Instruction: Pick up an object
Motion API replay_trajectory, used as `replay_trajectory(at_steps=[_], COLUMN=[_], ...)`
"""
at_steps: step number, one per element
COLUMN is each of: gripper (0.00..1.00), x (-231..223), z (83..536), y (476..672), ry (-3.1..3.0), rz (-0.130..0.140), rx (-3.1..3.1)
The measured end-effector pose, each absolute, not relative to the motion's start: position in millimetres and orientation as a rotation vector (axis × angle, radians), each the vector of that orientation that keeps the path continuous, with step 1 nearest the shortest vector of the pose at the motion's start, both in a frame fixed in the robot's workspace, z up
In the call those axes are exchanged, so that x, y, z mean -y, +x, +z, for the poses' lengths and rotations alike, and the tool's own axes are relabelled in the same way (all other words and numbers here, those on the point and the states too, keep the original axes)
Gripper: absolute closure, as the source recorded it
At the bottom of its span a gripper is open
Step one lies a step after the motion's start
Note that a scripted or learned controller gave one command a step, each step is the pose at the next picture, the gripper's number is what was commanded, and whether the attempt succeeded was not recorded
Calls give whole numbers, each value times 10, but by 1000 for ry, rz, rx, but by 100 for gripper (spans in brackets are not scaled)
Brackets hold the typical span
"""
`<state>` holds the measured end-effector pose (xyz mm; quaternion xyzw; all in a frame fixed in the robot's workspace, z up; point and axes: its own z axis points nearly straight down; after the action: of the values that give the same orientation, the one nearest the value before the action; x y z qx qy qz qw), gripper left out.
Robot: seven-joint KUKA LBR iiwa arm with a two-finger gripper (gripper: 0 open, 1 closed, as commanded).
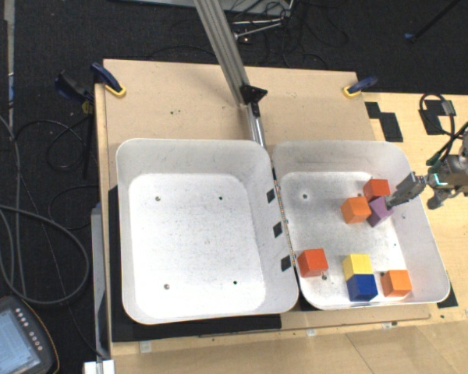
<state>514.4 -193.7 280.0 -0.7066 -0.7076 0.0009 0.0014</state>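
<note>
So, two white bins sit side by side on a tan board (187, 100). The left bin (140, 209) has small dark specks on its floor. The right bin (327, 185) holds all the blocks.

Count them and you get seven blocks. Four are orange, one is purple, one is yellow and one is blue.

Use the purple block (378, 210) as the marker. One orange block (356, 209) touches its left side. Another orange block (377, 188) sits just behind it, toward the far wall of the bin. These three make a tight little bunch.

The other four blocks lie nearer the front wall, well apart from the purple block. The yellow block (356, 266) is in front of the purple block, and the blue block (362, 287) touches the yellow one on its near side. One orange block (396, 283) sits just to the right of the blue one. The last orange block (313, 261) is off to the left of the yellow one, close to the wall that the two bins share.

The gripper (405, 189) comes in from the right and its dark tip is just beside the purple block, on that block's right. How wide it is open cannot be told, and no block can be seen in its grip.

A grey metal pole (222, 41) slants down from the top and ends behind the two bins. Two clamps hold the board's far corners, one (108, 79) on the left and one (360, 86) on the right.
</note>
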Motion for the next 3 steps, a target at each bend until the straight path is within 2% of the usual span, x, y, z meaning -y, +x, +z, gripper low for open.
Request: replay_trajectory(at_steps=[1,2,3], gripper=[0,0,0], x=[1937,1984,2004], z=[2817,2265,1639], y=[5150,5061,5102], ry=[-2221,-2220,-2219], rz=[0,4,5], rx=[2223,2217,2216])
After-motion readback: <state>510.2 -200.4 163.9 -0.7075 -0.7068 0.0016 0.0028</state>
